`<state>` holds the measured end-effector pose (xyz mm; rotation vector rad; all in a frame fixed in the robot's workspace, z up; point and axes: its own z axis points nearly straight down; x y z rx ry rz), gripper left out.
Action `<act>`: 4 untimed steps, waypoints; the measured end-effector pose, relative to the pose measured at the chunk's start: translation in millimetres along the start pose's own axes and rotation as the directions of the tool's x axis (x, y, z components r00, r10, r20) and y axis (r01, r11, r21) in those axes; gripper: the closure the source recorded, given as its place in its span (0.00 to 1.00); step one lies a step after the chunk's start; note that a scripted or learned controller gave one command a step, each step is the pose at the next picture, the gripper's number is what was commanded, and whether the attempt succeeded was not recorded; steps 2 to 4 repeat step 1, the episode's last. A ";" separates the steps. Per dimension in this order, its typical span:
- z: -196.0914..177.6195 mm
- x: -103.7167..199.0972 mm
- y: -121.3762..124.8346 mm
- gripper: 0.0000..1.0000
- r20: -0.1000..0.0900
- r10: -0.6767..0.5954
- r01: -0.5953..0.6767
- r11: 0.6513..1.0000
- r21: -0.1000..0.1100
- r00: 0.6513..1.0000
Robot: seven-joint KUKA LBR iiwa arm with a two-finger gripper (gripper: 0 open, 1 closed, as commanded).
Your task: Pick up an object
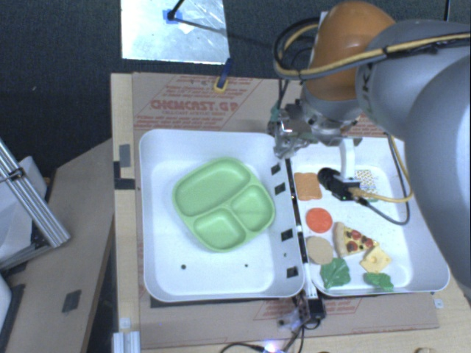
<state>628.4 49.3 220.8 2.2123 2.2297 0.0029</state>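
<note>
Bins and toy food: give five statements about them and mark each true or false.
1. The green tray lies in the left bin. True.
2. The tray has three compartments. True.
3. The pizza slice lies on the tray. False: it lies in the right bin.
4. The red disc sits between the toast and the cookie. True.
5. The gripper hangs over the leaf. False: it is near the bins' far end, by the divider, and the leaf lies at the near end.
</note>
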 end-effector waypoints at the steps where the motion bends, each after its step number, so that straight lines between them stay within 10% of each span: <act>1: -9.7 13.6 -14.6 1.00 0.000 0.000 0.000 1.000 0.001 1.000; 4: -9.7 13.6 -14.6 1.00 0.000 0.000 0.000 1.000 0.001 1.000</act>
